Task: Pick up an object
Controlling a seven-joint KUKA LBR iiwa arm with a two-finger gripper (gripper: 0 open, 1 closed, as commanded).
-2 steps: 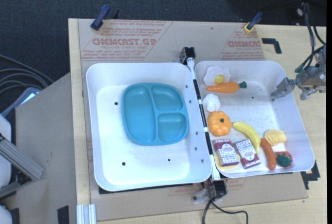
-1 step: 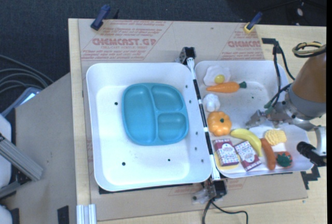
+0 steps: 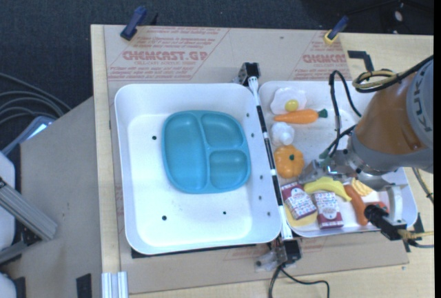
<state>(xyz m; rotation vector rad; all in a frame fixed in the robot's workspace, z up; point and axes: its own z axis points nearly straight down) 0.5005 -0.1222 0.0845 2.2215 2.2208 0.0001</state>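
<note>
The right bin [image 3: 342, 91] holds several toy foods. A fried egg [image 3: 288, 98] and a carrot [image 3: 303, 116] lie at its far end, with a small white piece [image 3: 282, 132] and an orange pumpkin [image 3: 289, 161] along the left wall. A yellow banana [image 3: 329, 187] lies near the front, above two red-and-white packets [image 3: 299, 203] [image 3: 329, 210]. An orange piece [image 3: 360, 194] lies to the banana's right. My gripper [image 3: 329, 169] hangs low over the middle of this bin, just beyond the banana and right of the pumpkin. Nothing shows held in it.
The left bin [image 3: 127, 152] holds a blue divided plate [image 3: 205, 150] at its centre. A black-and-white divider [image 3: 262, 145] runs between the bins. My arm covers the right bin's right side. Blue clamps [image 3: 133, 23] [image 3: 335, 29] sit at the bench's far edge.
</note>
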